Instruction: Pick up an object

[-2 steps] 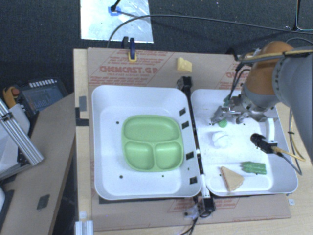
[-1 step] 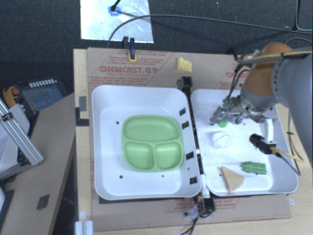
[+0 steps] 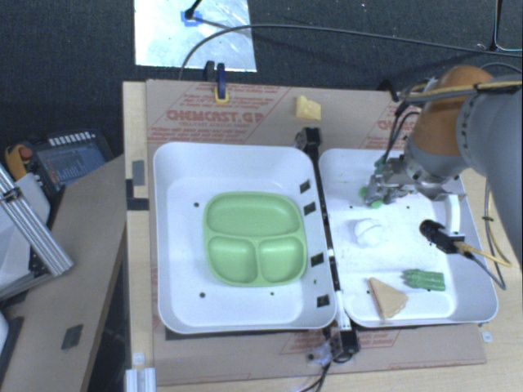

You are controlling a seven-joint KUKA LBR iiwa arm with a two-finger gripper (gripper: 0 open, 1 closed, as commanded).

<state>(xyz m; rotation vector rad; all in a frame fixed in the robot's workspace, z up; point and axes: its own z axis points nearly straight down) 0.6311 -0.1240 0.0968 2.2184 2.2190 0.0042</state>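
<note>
Small green piece looks to be your object; it lies on the floor of the right bin, in the far left part, right at the tip of the gripper; touching it or just beside it, you cannot tell; nor can you tell whether the gripper is spread or closed. Judge the piece as very light and probably stiff plastic; small enough to skid on that smooth white floor if you nudge it off-centre; take it square across its middle, low down. Its long axis and heading are too small to read here; treat it as a nub and do not count on alignment.

Move outward; a white lump sits near it, toward you; rounded, no clear axis, likely light, hard to pick out against the bin. Further toward the near wall lies a green block; its long axis runs roughly left to right across the view; it offers the plainest hold, across the short sides. Just beside it, apart, a tan wedge points its narrow tip up and left, broad end toward the near rim; tapered sides may slip.

The left bin carries a green divided plate, well apart; a yellow bit rests on the table beyond both bins.
</note>
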